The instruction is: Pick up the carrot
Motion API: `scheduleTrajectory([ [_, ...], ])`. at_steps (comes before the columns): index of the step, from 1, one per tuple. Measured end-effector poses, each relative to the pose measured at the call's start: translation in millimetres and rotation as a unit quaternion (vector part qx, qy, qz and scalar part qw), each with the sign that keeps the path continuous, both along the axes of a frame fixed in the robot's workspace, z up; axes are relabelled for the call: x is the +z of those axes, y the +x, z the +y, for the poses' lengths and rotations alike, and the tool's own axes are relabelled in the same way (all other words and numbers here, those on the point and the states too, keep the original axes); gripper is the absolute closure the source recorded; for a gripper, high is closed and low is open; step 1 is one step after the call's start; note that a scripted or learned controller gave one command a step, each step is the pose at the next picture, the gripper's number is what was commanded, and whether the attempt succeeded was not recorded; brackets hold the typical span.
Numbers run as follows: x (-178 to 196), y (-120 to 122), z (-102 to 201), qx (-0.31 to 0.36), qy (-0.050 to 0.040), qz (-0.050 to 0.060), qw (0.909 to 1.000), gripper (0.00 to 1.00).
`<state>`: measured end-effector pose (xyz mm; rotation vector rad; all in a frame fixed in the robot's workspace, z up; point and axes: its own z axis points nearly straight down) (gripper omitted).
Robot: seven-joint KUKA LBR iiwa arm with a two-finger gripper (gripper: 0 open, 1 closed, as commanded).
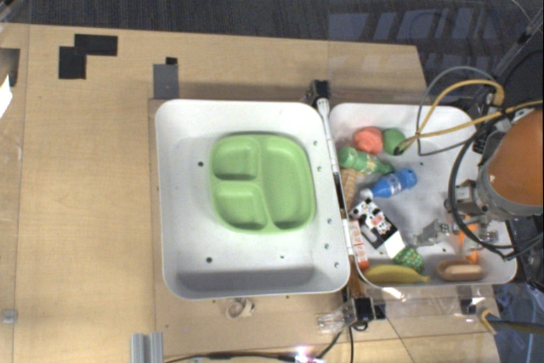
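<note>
Orange carrot: in the camera view you get only a small orange sliver of it, low in the right bin, just above the brown sausage and partly under the arm's wrist
How it should handle: judge it a light, stiff toy with a smooth, tapering skin, so it will likely slip out if you pinch near the thin tip
Where to take hold: aim across the thicker middle, squarely over its width; which way it lies is too hidden for you to read
Hand: low over the right bin, just beside the orange sliver, wrapped in cables; you cannot tell how far open it is, and nothing can be seen held in it
Neighbours: yellow banana and the sausage sit close, so keep your approach clear of them
Left bin: holds the green divided plate, well apart from the carrot
</note>
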<state>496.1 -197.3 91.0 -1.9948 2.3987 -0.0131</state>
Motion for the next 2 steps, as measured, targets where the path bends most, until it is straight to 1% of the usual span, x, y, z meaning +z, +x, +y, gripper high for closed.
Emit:
scheduleTrajectory([
  [1,-1.2,3.5,1.3,0.181,-0.0002,0.005,0.9835,0.00],
  [2,-1.7,-2.8,2.4,0.348,-0.0074,-0.001,0.9375,0.00],
])
